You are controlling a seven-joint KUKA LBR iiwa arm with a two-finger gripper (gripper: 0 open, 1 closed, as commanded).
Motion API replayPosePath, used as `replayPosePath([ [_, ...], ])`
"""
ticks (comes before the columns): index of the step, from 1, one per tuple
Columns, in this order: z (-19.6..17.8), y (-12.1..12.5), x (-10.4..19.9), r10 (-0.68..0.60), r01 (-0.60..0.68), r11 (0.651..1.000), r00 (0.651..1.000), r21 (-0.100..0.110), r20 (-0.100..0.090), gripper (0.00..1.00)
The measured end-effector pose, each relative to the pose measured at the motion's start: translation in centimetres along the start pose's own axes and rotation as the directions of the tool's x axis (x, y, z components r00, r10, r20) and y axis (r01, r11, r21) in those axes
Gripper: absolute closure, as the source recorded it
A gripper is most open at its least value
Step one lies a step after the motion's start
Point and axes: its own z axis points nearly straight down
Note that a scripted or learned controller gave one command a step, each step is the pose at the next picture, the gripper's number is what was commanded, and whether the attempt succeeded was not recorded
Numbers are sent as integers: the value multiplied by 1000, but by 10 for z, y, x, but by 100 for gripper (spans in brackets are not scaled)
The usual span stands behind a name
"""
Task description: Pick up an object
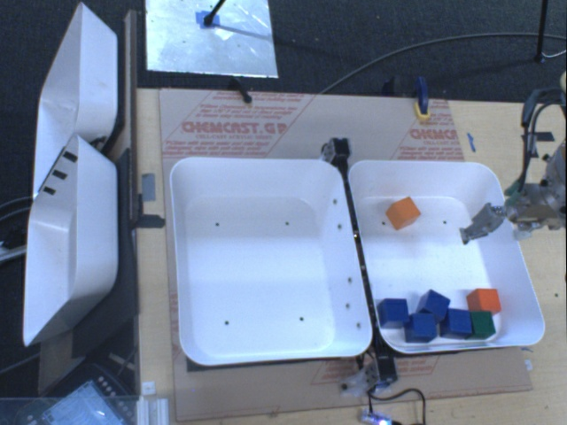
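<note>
Your grey two-finger gripper (483, 222) hangs over the right edge of the right white bin (505, 186), and you can't tell how far it's parted; nothing shows in its grasp. The brown sheet (266, 122) under the bins reads "CHEMCAST GP" in red. Your orange cube (403, 212) sits alone at the bin's far middle, tilted, no long axis. Along the near wall cluster four blue cubes (427, 315), a green cube (483, 325) and an orange-red cube (484, 300) touching it
</note>
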Motion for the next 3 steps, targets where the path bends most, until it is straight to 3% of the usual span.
replayPosePath([
  [1,84,67,36,-4,4,1000,1000,5,-2,0],
  [2,197,87,70,-2,2,1000,1000,10,-2,0],
  [3,181,90,68,0,0,1000,1000,-1,0,100],
])
